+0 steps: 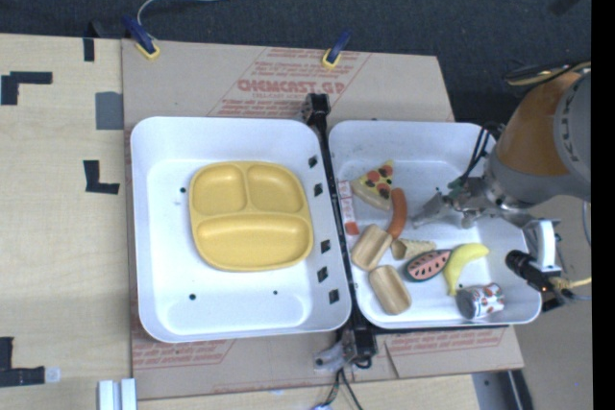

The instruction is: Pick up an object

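Right bin [423,137]: pizza slice [376,182], hot dog [397,211], two bread pieces [371,247] [389,289], watermelon slice [428,264], banana [461,262] and can [479,301] crowd its near half; the left bin [154,235] bears a yellow divided plate [252,214]. The claw [444,206] hangs low just right of the hot dog and above the banana. How far it is open cannot be told, and nothing shows in its grasp.

Two white bins [154,206], one yellow divided plate [252,214], and eight toy food pieces [423,250] show.
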Robot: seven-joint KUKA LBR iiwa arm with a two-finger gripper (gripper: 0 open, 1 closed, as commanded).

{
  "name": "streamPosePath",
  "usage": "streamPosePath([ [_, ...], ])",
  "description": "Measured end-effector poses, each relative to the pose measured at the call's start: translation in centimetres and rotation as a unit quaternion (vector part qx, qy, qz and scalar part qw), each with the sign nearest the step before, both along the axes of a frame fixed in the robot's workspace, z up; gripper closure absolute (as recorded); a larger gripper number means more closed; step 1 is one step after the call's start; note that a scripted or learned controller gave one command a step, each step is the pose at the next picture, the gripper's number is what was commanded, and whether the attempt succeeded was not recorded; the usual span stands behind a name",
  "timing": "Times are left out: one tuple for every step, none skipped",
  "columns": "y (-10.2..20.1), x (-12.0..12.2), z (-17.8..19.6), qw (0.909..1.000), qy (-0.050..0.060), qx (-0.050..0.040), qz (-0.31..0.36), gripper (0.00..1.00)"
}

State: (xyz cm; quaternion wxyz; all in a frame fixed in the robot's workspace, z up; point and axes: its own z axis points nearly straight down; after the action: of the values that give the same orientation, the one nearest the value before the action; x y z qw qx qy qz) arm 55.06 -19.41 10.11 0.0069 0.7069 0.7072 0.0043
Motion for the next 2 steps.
streamPosePath([
  [0.05,0.00,0.93,1.0000,0.000,0.0003,0.000,1.00],
  [0.05,0.00,0.92,1.0000,0.001,0.0004,0.000,0.00],
])
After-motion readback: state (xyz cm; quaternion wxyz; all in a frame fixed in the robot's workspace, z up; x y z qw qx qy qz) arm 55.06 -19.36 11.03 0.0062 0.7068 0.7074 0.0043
